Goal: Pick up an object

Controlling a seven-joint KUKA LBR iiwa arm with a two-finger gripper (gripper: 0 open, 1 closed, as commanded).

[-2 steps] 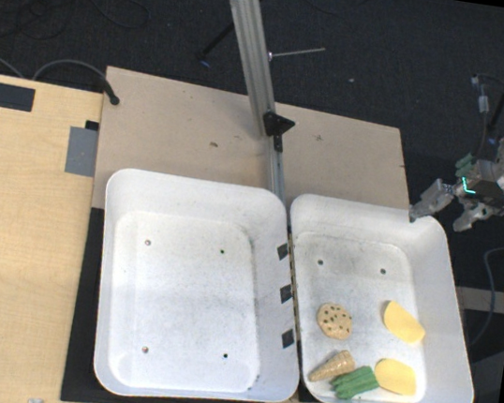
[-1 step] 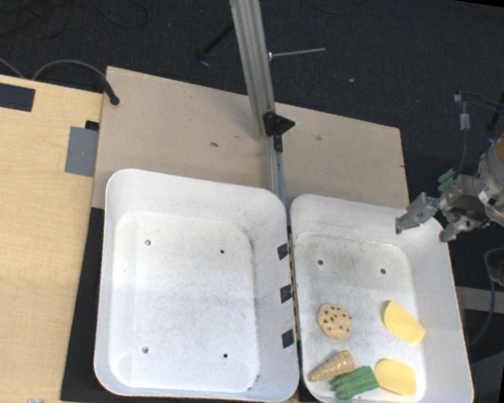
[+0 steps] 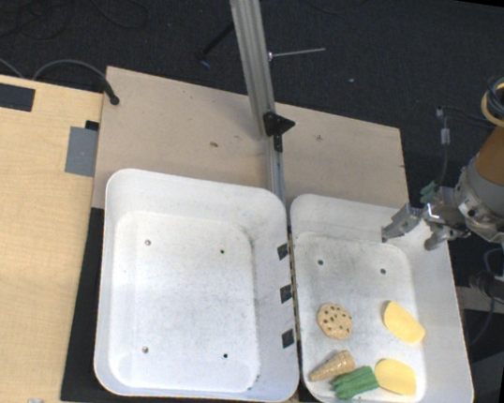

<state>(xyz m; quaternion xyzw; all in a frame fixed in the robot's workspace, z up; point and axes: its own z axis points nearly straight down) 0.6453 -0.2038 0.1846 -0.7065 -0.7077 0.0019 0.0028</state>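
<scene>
The right bin (image 3: 362, 227) holds a round chocolate-chip cookie (image 3: 335, 321), a tan cone-shaped piece (image 3: 331, 366), a green object (image 3: 355, 383) and two yellow pieces (image 3: 402, 323) (image 3: 396, 377), all in its near half. My gripper (image 3: 415, 230) hangs above the far right corner of that bin, well away from the objects. Its two fingers are spread apart with nothing between them.
The left bin (image 3: 131, 188) lies beside the right one, with black clips along the shared edge. A slanted aluminium bar (image 3: 256, 64) rises from behind the bins. The light wooden bench top extends to the left.
</scene>
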